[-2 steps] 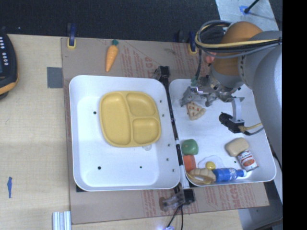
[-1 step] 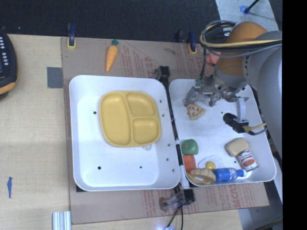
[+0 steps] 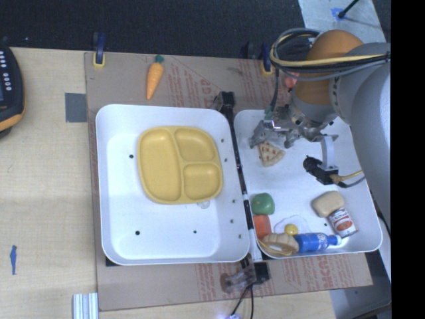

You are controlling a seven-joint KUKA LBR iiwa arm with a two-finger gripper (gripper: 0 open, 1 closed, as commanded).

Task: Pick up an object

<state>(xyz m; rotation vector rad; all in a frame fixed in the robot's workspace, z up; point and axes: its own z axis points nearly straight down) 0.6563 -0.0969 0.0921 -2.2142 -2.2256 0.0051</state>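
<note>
My gripper point(image 3: 269, 137) hangs low over the far left corner of the right bin point(image 3: 362, 191). Right beneath it, touching or nearly touching, lies a tan waffle piece point(image 3: 271, 155). Further toward the front of that bin lie a green round thing point(image 3: 262, 203), a red piece point(image 3: 262, 225), a bread roll point(image 3: 328, 203), a small can point(image 3: 342, 222), a blue bottle point(image 3: 312, 242), a yellow duck point(image 3: 291, 230) and a tan banana-like piece point(image 3: 277, 246). The arm hides the bin's far right part.
The left bin point(image 3: 119, 231) holds a yellow divided plate point(image 3: 179, 163). A toy carrot point(image 3: 154, 77) lies on the bench behind the left bin. A dark handset point(image 3: 10, 88) sits at the far left edge.
</note>
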